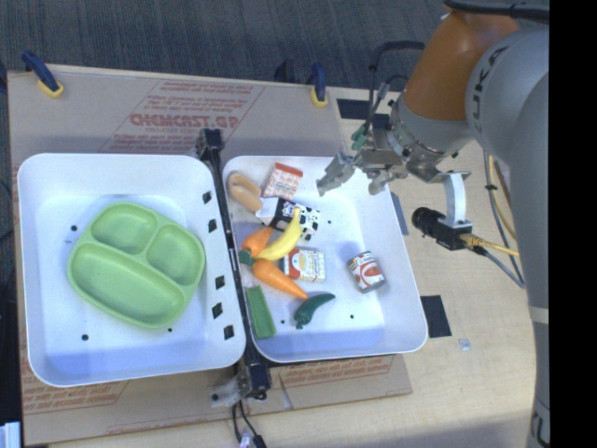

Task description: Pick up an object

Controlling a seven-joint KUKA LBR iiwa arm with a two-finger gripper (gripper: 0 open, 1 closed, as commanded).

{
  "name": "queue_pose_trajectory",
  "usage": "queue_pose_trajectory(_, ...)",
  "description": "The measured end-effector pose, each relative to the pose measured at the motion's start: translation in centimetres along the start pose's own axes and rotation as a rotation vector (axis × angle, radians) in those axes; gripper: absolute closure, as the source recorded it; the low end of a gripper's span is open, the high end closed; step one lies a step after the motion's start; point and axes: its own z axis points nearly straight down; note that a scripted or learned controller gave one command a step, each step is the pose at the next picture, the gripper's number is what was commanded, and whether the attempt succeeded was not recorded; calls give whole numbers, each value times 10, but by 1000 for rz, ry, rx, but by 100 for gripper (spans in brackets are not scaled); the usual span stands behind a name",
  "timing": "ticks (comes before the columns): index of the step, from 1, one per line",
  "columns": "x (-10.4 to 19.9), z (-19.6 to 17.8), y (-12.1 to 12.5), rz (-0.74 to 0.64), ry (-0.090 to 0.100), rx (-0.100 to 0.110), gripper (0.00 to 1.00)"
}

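My gripper hangs over the far right part of the right bin, its two fingers spread open with nothing between them. Below and to its left lie the bin's objects: a yellow banana, an orange carrot, a red and white can, a dark green pepper, a tan bread piece, a red and white carton and a black and white toy. The can lies closest, just toward the front of the gripper.
The left bin holds a green divided plate. A small packet and a green stick also lie in the right bin. A black clip strip runs between the bins. Cables trail at the right.
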Motion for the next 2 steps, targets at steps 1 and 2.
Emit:
queue_pose_trajectory(1, 88, -78, -6, -2, 1, -5, 0)
queue_pose_trajectory(2, 84, -144, 51, -1, 0, -4, 0)
